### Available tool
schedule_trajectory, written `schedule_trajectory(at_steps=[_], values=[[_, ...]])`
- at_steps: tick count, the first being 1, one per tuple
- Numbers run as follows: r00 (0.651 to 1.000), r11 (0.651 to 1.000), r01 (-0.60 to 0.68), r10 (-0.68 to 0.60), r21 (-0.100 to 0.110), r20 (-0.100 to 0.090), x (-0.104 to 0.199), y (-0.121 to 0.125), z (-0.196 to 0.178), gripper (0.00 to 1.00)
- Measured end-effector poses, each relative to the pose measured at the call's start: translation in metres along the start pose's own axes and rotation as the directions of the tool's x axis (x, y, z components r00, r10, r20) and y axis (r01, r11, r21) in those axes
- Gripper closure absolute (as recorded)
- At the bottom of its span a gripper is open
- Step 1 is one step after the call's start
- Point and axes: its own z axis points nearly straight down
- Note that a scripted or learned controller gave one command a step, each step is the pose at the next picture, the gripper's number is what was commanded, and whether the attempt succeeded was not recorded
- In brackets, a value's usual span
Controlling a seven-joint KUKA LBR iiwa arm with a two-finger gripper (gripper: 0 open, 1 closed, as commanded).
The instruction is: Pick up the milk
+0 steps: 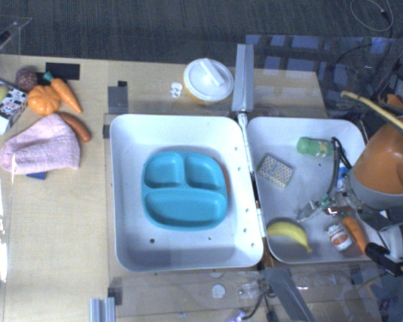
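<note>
Starting at the gripper (317, 207): it's low in the right bin (282, 131), reaching in from the right. It's too small and glinty for you to tell whether it's open or closed, so I won't guess. What you can say is that nothing is visibly clamped in it.

My best guess for the milk (336, 236) is the little white container with the red label, lying on the bin floor near the front. It sits just beside the gripper, on its lower right, and looks apart from it, not touching. A carrot (354, 231) lies right against the milk's far side, and a banana (288, 235) sits near the front on the other side of the gripper.

Further out in the same bin you've got a patterned block (275, 171) and a green bottle (314, 146) toward the back. The left bin (131, 180) holds a blue divided plate (185, 188).

So progress-wise, I'd call it not done. The arm is in the right bin and close, but the grab and lift are both still ahead of you.
</note>
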Motion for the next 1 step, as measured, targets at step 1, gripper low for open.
schedule_trajectory(at_steps=[1], values=[[0.992,0.992,0.125,-0.125,0.009,-0.006,0.0355,0.0754,-0.0097,0.00]])
